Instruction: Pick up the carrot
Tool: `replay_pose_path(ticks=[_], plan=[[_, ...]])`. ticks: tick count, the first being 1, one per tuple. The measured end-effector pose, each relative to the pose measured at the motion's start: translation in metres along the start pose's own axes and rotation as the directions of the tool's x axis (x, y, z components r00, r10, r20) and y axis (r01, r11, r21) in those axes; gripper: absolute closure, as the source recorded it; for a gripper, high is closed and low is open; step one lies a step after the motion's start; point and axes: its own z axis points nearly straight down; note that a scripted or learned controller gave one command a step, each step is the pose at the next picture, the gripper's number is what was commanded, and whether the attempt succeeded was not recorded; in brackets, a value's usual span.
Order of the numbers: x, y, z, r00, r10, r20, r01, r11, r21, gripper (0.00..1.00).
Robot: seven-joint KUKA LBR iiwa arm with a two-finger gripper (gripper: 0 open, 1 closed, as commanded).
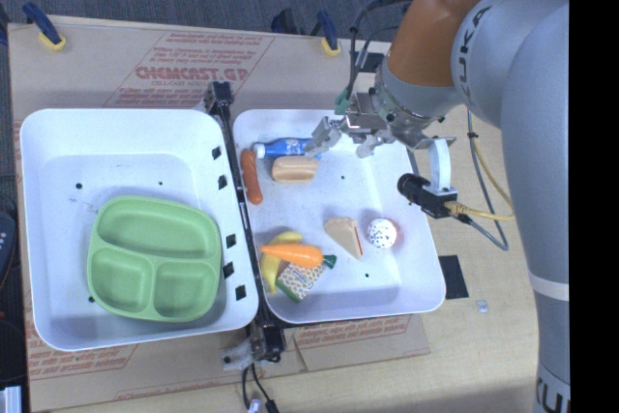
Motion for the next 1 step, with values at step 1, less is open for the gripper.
replay_pose_path(ticks=[1], plan=[[0.0049,-0.0292,0.1304,0.969,-0.246,-0.002,0.246,0.969,0.003,0.00]])
